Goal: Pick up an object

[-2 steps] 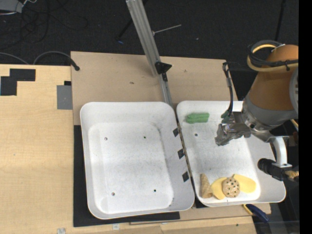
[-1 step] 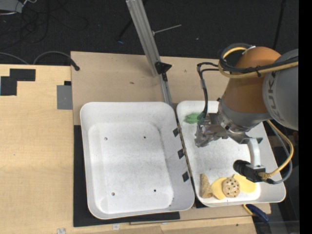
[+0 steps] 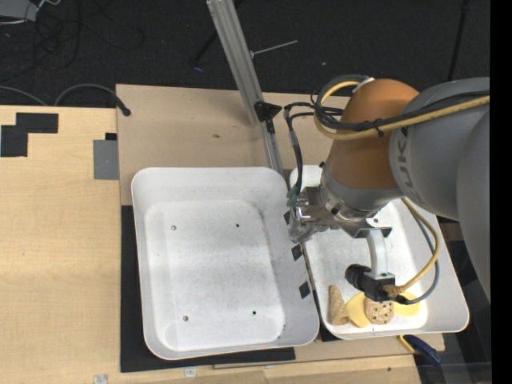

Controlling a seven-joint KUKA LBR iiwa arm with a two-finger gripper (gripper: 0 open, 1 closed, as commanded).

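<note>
Hanging over the bin (image 3: 452, 314) on the view's right, the end effector (image 3: 306, 218) is too hidden to tell if it is spread or pressed together. The yellow holed biscuit toy (image 3: 378, 312) in the bin's near corner looks light and stiff; pinching its edges seems best

Light comes down evenly from overhead, and the pale table (image 3: 64, 214) is flatly lit with no hard shadows. The left bin (image 3: 208, 270) is bright, nearly washed out, with soft grey shading along its inner walls. The arm's orange band (image 3: 368, 126) carries a dull sheen and dims the right bin (image 3: 452, 298) beneath it. The floor (image 3: 120, 30) behind falls into darkness. The picture is slightly soft and grainy; the pale pieces (image 3: 360, 310) blur together.
</note>
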